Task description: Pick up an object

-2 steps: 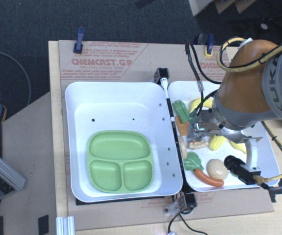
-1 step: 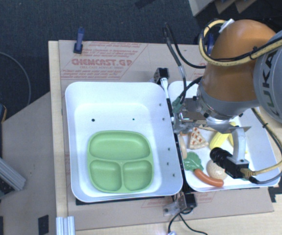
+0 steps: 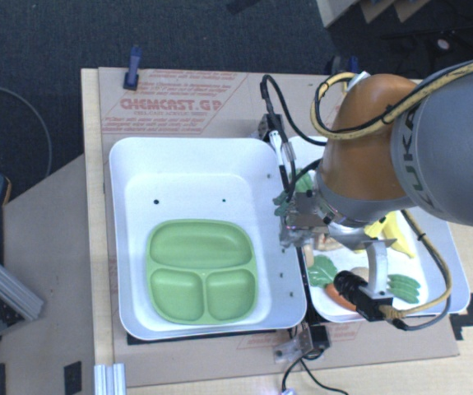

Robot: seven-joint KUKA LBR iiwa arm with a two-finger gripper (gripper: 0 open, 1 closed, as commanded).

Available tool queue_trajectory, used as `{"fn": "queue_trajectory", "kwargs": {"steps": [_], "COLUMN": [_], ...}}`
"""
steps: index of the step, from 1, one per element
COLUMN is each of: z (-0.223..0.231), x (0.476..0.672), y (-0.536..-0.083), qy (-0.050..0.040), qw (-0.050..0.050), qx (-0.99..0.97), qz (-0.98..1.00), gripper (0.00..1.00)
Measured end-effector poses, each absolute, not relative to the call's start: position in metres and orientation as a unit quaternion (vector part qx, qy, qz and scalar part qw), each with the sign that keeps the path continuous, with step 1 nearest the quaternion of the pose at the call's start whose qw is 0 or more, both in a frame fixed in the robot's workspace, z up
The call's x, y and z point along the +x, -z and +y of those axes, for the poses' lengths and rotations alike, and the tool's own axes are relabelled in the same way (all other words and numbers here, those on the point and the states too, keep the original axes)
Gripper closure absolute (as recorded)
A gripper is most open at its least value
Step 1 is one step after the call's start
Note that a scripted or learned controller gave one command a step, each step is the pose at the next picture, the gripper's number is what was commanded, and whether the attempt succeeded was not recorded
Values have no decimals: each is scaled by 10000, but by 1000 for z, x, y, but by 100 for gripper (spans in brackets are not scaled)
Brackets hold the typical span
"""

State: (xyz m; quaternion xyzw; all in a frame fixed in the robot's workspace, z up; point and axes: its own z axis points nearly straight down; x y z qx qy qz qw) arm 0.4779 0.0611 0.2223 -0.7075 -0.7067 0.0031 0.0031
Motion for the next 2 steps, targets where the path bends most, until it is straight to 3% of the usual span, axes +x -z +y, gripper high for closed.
{"fn": "queue_trajectory", "kwargs": {"steps": [1,2], "z": [30,6], "x": [481,479], "y": [-381,-328], "qy": [69,-20], "qw": [-61,19], "qx": [-7072,-7083], "qz": [-7070,-7059], "gripper": [100,100]}}
